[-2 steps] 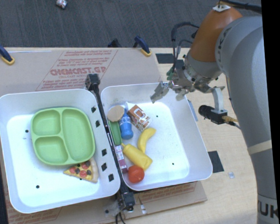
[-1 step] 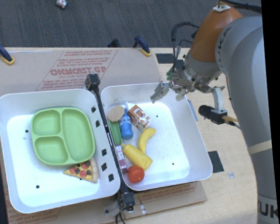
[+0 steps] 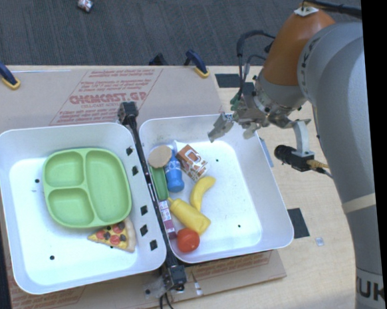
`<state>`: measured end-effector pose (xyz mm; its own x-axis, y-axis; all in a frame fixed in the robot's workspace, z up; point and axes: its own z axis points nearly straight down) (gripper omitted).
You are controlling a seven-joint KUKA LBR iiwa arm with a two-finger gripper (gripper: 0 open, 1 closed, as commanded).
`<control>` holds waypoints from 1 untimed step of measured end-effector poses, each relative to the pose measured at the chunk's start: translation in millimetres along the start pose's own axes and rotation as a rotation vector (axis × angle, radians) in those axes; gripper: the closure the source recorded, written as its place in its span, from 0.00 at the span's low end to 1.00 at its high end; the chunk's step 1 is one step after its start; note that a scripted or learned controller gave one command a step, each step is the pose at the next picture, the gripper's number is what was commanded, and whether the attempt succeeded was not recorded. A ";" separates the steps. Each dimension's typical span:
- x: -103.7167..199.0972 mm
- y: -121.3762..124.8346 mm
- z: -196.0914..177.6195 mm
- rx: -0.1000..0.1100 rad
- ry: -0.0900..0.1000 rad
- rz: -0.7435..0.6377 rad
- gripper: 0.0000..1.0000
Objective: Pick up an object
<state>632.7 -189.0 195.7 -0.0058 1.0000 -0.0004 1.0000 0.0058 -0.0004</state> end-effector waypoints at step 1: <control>0.0 0.0 0.0 0.000 0.000 0.000 0.00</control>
